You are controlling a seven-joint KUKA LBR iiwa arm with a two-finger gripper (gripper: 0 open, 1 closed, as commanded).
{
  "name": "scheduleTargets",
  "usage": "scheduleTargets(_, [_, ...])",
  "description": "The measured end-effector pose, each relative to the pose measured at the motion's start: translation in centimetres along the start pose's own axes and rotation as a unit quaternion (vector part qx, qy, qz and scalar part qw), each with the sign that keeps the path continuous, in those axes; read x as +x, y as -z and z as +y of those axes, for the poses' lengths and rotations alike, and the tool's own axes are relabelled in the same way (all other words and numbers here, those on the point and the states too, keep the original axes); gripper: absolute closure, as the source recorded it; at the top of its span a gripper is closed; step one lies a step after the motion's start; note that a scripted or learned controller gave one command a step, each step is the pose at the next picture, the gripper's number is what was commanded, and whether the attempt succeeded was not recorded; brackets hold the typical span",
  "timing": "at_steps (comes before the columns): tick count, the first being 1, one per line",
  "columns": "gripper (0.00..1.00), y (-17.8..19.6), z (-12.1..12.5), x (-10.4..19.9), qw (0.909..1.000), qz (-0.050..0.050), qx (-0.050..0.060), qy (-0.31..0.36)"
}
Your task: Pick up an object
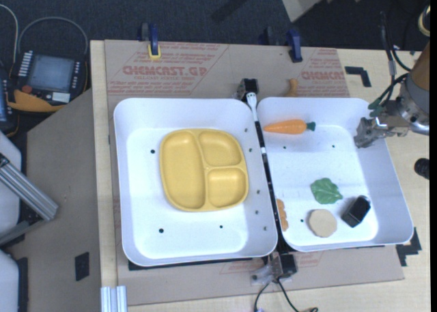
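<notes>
The right bin (341, 167) holds an orange carrot (287, 127) near its back edge. Toward the front lie a green leafy piece (326, 190), a tan round cookie (321, 223) and a small black block (356, 211). My gripper (367, 133) hangs over the right bin's back right part, well right of the carrot and above the green piece. I see nothing between its fingers. The arm comes in from the right edge.
The left bin (136, 167) carries a yellow divided plate (203, 168). A small orange item (281, 214) lies on the seam between the bins. Blue clamps (154, 37) hold the cardboard bench at the back. A teach pendant (49, 75) rests off to the left.
</notes>
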State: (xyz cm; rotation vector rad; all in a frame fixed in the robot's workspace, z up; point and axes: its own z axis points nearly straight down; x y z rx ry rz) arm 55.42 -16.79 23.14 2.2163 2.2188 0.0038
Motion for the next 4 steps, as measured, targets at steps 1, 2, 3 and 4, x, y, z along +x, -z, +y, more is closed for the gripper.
scheduleTargets(1, [1.00, 0.6, -1.9, 5.1, 1.0000, 0.002, 0.003, 0.002])
scheduleTargets(2, [1.00, 1.3, -2.5, 10.5, 1.0000, 0.002, 0.003, 0.003])
scheduleTargets(3, [1.00, -0.3, -4.0, 15.7, 1.0000, 0.002, 0.005, 0.002])
scheduleTargets(4, [1.00, -1.5, -5.2, 21.2, 1.0000, 0.002, 0.005, 0.002])
